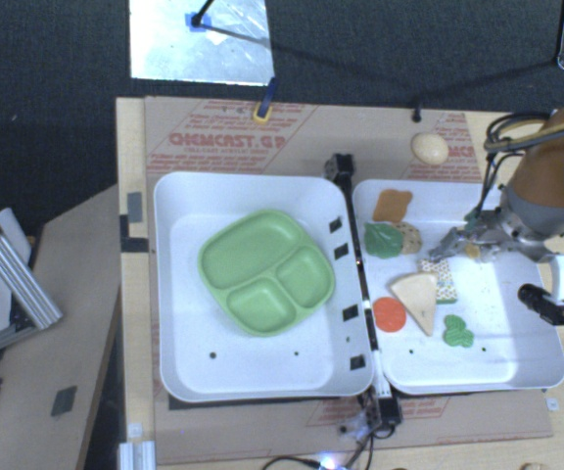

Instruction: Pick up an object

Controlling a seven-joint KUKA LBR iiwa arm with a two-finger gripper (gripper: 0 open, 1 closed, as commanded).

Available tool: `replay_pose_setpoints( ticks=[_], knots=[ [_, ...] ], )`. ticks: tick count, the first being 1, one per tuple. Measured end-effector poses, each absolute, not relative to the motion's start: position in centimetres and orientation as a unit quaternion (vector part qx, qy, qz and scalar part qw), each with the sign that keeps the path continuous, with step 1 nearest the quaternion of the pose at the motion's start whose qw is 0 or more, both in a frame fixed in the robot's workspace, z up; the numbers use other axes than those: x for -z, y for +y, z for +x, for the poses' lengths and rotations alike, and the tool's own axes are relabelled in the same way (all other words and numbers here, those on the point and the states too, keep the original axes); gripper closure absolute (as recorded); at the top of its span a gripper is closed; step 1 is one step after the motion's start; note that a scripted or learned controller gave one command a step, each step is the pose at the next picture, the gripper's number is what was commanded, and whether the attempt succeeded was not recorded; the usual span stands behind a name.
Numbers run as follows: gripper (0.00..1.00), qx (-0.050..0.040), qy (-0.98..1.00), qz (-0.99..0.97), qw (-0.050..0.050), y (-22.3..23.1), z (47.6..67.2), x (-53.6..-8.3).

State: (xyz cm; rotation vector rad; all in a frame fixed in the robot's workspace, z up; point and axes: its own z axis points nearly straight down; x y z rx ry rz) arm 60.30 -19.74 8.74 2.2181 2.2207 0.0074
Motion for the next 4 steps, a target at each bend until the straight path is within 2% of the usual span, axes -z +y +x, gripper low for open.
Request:
replay_pose_setpoints(
  ticks=[1,2,3,4],
  knots=[
    [1.00,-0.0057,0.708,0.706,0.005,-19.7,60.6,-10.2],
    [1.00,-0.0016,0.709,0.705,0.003,-19.3,61.1,-14.8],
    [1.00,-0.0024,0.710,0.705,0.004,-18.7,61.8,-21.0],
    [1.00,-0.0013,0.709,0.705,0.002,-18.7,61.9,-22.6]
  ],
)
